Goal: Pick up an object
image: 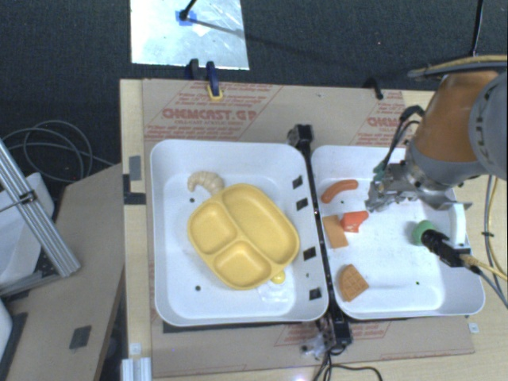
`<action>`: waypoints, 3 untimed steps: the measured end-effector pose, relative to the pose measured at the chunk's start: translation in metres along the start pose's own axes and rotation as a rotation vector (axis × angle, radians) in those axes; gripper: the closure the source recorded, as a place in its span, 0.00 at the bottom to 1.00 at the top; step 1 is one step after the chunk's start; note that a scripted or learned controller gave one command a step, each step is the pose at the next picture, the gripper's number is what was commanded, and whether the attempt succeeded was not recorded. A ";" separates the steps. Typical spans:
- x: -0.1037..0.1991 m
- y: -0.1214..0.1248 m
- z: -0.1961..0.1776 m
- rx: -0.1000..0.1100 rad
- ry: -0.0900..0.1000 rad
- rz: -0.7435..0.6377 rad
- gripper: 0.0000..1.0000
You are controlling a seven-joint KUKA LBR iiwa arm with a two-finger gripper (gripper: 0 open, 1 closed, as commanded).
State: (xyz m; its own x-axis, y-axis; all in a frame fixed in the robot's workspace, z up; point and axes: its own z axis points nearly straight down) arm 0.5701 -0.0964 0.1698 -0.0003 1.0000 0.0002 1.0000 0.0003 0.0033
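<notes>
The left bin [171, 236] is holding a divided plate [242, 235] in its middle, with a shrimp [205, 182] lying just above it. The right bin [397, 292] is holding a sausage [340, 190] at its upper left, a wedge [334, 232] below it, and a cracker [352, 282] lower still.

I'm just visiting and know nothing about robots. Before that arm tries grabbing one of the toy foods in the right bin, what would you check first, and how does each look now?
1. Something within reach: ok. The gripper hovers over the right bin, beside the orange-red sausage.
2. Small red-orange piece unobstructed: ok, it lies apart.
3. Gripper already holding something: cannot tell.
4. Cracker clear of the arm: ok, near the front wall.
5. Yellow divided plate out of the way: ok, it sits in the left bin.
</notes>
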 end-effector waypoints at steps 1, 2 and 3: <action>0.000 0.001 0.004 0.002 0.000 -0.001 0.00; -0.015 0.017 0.086 -0.002 0.001 -0.001 0.00; -0.013 -0.056 0.084 0.008 0.001 0.002 0.00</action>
State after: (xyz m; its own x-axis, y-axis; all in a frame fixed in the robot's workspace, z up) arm 0.5147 -0.1090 0.0853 0.0015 1.0000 0.0015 1.0000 -0.0015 -0.0048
